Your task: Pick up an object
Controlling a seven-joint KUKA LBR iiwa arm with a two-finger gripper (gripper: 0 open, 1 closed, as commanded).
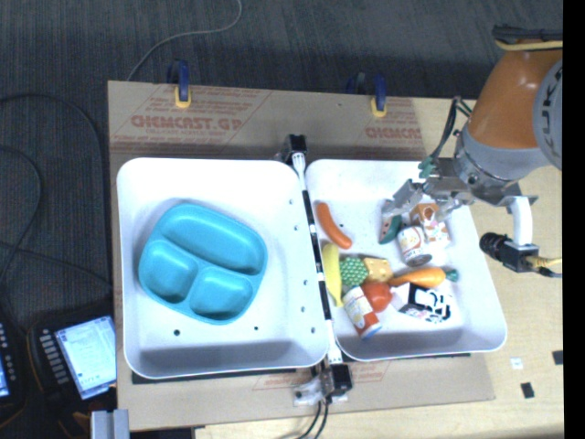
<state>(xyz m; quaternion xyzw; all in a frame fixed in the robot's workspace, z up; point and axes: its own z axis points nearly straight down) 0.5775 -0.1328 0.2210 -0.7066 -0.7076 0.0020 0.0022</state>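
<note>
Small can (pixel 413 241) tilted in right bin (pixel 475 323)

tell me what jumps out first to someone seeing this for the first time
The big blue divided tray fills the left bin. In the right bin, a jumble of small toy foods lies, among them an orange hot dog and a carrot. The arm's orange band looms at right, its pincer low over the pile.
</note>
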